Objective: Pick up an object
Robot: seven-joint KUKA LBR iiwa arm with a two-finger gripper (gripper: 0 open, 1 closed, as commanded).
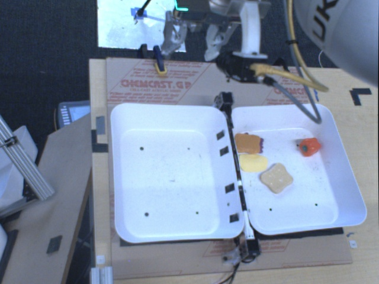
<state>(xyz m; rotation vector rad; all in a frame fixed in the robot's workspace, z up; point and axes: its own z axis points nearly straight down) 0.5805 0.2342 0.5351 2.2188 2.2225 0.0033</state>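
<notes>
We see the claw (pixel 192 40) high at the top of the view, above the far edge of the desk (pixel 71 158) and beyond both bins. Its two fingers (pixel 172 37) hang apart with open space between them, and nothing sits in that gap. The objects all lie in the right bin (pixel 343 200), well apart from the claw and nearer to us. An orange-brown piece (pixel 248 142) rests close to the wall shared with the left bin (pixel 136 218), with a flat yellow piece (pixel 253 163) just beside it and a tan, toast-like piece (pixel 276 178) next to that. A small red-orange thing (pixel 308 147), perhaps a toy vegetable, lies apart toward the bin's right side.
</notes>
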